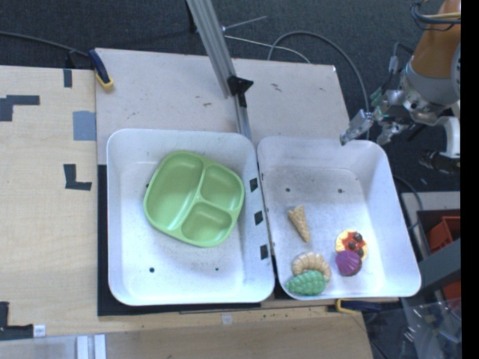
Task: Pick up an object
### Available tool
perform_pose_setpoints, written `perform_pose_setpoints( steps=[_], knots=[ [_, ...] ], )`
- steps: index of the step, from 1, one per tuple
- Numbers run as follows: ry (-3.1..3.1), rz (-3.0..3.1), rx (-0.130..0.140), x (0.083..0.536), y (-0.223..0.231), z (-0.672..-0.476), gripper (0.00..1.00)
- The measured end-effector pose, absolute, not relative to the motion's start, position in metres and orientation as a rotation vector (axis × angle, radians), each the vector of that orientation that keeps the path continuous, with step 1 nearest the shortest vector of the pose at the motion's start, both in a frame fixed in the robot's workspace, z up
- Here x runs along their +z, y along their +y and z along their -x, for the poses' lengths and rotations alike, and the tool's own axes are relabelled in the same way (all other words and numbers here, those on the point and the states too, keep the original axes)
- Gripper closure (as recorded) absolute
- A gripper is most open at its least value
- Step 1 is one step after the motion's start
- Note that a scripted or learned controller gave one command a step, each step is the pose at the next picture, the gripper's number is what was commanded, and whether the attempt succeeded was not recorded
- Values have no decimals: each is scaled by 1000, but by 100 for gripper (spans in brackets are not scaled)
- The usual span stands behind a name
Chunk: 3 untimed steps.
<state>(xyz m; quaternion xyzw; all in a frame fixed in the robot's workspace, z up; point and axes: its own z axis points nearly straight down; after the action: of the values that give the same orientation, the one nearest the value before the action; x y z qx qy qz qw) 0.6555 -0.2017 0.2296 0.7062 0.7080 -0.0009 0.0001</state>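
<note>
Bench top is pale wood on the left w/ dark tape marks, a lighter board under two shallow white bins, dark carpet beyond. Nearest the camera, at the near edge of the right bin [389, 200], sits a cluster of small toy foods: a green bumpy piece [307, 282], touching a tan curled piece [310, 263] just behind it; to their right a purple piece [348, 263] and a yellow piece w/ dark spots [351, 241], touching or nearly so. A bit farther in, apart from the rest, lies a tan cone [299, 222], long axis running near-to-far w/ a slight lean to the left at the far end. Left bin [120, 200] holds a green divided plate [194, 198], mid-bin. Farther back, a metal rail [213, 40] slants over the board, cables on the carpet. Gripper [368, 122] hovers at the far right corner of the right bin, about over its rim, nothing in it; can't tell if it's apart or together at this res. Key relation: every candidate lies nearer the camera & left of the gripper. Cone looks the best bet, being isolated, so prob. the arm must travel near-left, then align across the cone's long axis. Cluster pieces risk a double contact.
</note>
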Motion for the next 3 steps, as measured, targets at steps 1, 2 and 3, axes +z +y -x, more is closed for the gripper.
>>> perform_pose_setpoints(
  steps=[1,2,3],
  knots=[
    [2224,-2219,-4,230,-202,-655,0],
    [2228,-2221,-6,180,-197,-663,0],
    [2227,-2222,-8,124,-203,-669,0]
  ],
)
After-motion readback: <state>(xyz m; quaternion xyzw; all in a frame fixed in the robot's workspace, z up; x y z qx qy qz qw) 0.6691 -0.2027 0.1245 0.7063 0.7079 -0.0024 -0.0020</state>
